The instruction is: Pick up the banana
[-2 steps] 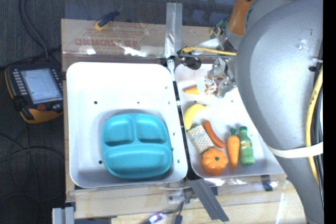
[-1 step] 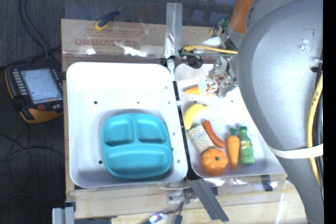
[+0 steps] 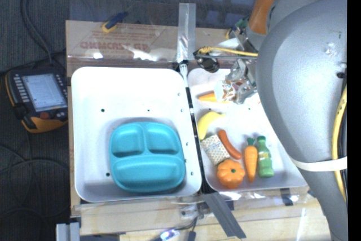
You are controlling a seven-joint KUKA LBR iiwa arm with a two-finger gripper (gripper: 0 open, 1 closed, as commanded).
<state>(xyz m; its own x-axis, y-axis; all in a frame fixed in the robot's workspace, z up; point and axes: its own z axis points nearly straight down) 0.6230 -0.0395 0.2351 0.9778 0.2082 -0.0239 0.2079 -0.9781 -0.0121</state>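
Observation:
The yellow banana (image 3: 207, 121) lies in the right bin (image 3: 248, 121), close to its left wall, curving from upper right to lower left. My gripper (image 3: 239, 83) hangs over the back of the same bin, up and to the right of the banana and apart from it. The bulky grey arm (image 3: 307, 76) covers the bin's right side. An orange wedge (image 3: 207, 97) sits between the gripper and the banana.
In front of the banana lie a speckled cracker-like block (image 3: 213, 148), a red sausage (image 3: 228, 144), a carrot (image 3: 250, 160), a green bottle (image 3: 263, 156) and a small pumpkin (image 3: 230, 173). The left bin (image 3: 90, 82) holds a blue divided plate (image 3: 148, 155). A teach pendant (image 3: 36, 96) lies off the bench at left.

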